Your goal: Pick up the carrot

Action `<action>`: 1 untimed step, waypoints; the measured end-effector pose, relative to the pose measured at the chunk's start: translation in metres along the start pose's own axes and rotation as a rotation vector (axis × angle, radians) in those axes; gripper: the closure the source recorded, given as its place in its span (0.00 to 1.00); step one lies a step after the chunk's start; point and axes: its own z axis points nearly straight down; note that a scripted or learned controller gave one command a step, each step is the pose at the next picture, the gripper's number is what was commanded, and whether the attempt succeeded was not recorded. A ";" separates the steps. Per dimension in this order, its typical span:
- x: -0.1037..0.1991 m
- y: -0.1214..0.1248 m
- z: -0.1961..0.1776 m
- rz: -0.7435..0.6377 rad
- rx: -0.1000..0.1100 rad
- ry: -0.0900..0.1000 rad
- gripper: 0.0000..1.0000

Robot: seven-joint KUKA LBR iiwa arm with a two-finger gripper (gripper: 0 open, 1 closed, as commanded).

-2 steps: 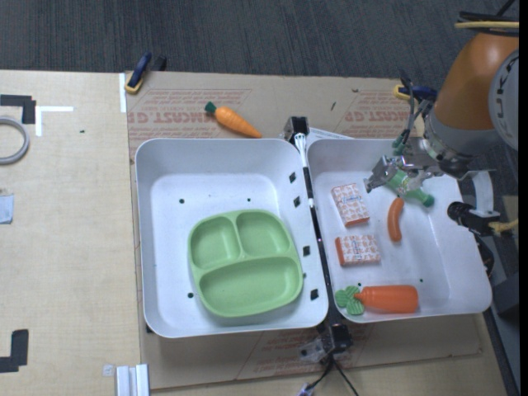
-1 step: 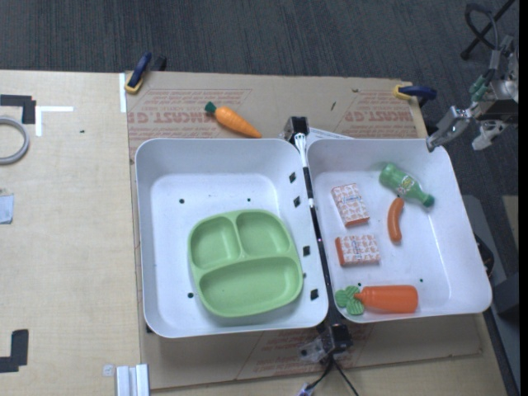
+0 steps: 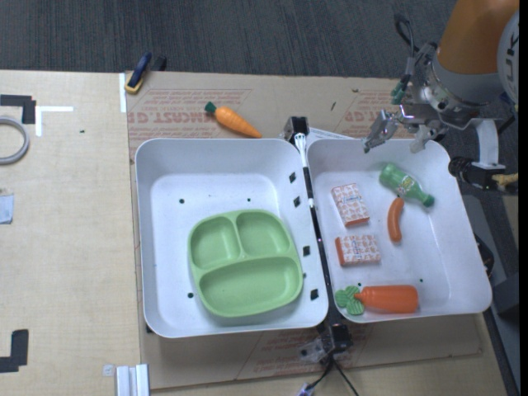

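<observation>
Gripper hovers above right bin's far edge, fingers spread, nothing between them. Carrot lies in that bin's near-left corner, leafy end left. Second carrot on cardboard behind left bin.

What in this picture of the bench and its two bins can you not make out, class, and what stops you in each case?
- Arm: cut off by the camera view's top and right edges.
- Claw: small and blurred above the right bin's far rim.
- Two printed packets: labels too small to read.
- Cardboard lettering: partly covered by the left bin.
- Ring at the left edge: cut off.
</observation>
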 end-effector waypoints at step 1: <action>-0.075 -0.063 -0.052 -0.003 -0.001 -0.001 0.00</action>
